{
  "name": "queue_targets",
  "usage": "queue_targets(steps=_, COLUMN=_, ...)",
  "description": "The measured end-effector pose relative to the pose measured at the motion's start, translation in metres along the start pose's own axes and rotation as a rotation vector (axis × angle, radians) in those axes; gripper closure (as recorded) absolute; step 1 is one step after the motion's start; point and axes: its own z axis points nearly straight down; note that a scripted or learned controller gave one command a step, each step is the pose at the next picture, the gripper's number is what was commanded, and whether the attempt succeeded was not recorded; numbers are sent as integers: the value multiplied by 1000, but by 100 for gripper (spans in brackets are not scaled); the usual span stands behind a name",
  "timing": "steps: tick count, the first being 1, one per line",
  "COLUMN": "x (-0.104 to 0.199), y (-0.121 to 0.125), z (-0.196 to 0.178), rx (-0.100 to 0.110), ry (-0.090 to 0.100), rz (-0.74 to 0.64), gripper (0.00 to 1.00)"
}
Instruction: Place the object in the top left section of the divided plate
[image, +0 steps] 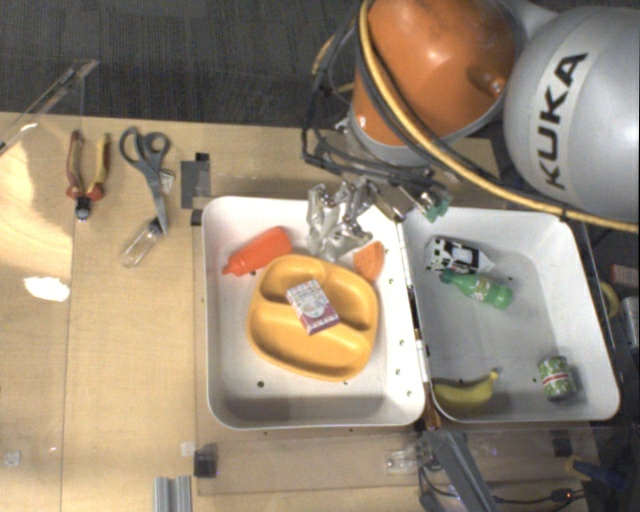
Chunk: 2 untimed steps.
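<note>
Carton, a small printed box with a purple edge, sits on the yellow divided plate, roughly middle and a bit toward the top, in the left bin. Plate's smooth moulded plastic with rounded lobes. One orange bottle and one orange chunk lie beside it. Shiny metal gripper hangs above the plate's far edge; can't tell its state. Right bin: one cow-print carton, one green bottle, one banana, one green can.
</note>
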Motion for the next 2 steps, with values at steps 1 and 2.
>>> queue_targets(steps=1, x=29, y=30, z=20, rx=-2, ry=3, rz=-142, gripper=100)
queue_targets(steps=2, x=32, y=25, z=43, rx=-2, ry=1, rz=-169, gripper=100)
